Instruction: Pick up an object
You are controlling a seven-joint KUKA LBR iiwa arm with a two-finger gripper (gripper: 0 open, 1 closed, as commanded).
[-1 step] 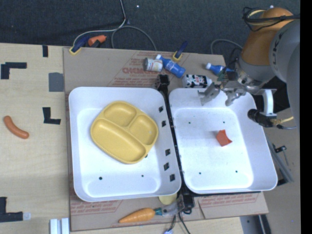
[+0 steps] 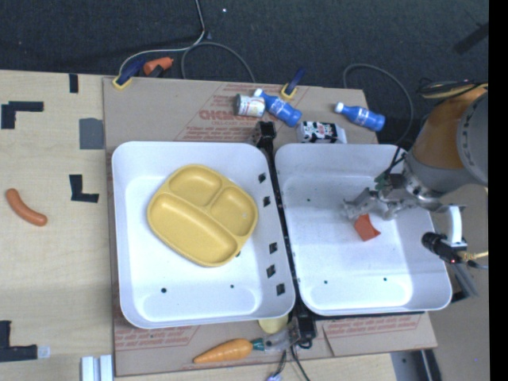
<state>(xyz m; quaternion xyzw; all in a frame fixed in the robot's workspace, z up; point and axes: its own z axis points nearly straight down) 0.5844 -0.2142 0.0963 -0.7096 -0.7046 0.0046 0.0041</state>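
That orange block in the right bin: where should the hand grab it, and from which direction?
Probably from straight above, closing across the two longer sides of the orange block. It lies flat and alone on the floor of the right bin, well away from the walls, and the hand is right beside it.

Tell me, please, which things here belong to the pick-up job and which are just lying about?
Job: gripper; orange block beside it; right bin.

Lying about: yellow divided plate; carrot; sausage; two blue bottles.
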